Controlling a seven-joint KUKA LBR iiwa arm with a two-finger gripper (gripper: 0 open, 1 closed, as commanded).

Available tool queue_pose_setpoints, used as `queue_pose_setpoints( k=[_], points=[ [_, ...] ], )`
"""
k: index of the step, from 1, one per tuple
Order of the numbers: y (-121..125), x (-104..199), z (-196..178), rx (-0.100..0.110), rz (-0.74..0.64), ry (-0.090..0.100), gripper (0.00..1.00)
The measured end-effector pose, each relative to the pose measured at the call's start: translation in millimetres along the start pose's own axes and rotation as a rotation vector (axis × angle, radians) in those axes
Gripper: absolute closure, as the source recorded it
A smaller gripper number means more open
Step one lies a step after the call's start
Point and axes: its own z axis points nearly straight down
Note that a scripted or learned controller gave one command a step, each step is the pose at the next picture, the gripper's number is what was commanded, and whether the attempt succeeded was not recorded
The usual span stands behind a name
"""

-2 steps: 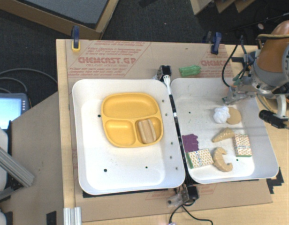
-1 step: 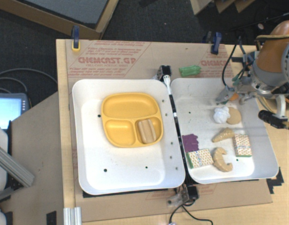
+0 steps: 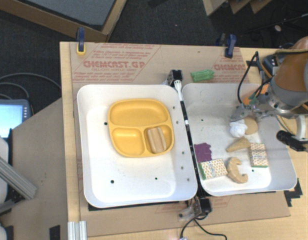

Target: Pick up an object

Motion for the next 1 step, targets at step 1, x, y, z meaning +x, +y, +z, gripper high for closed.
queue_pose_setpoints(
  k=[1],
  points=[
    [43.5,37.8,2.3,0.007,0.001,-0.010,0.00]
  ],
)
